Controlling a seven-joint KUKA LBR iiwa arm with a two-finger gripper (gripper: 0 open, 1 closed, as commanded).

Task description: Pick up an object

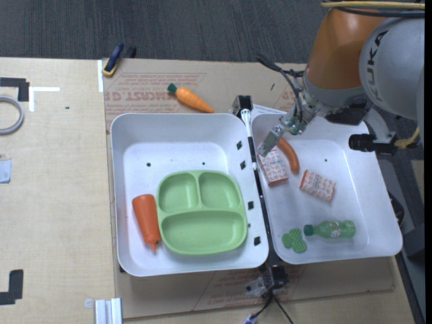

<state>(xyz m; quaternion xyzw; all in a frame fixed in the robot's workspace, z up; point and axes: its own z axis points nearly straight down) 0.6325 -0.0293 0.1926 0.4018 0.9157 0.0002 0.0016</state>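
**Crowded corner, risky grab**

The gripper hangs low in the right bin, just above a patterned box and beside a sausage. Whether it is released or clenched I cannot tell; nothing visibly sits in it. The two items touch near the bin's left wall, so a descent may clip both, nudge one aside, or scrape the wall. A second box and a bottle lie apart, easier targets.

Glossy white plastic bins, smooth matt green plastic tray, matt cardboard sheet, shiny plastic bottle
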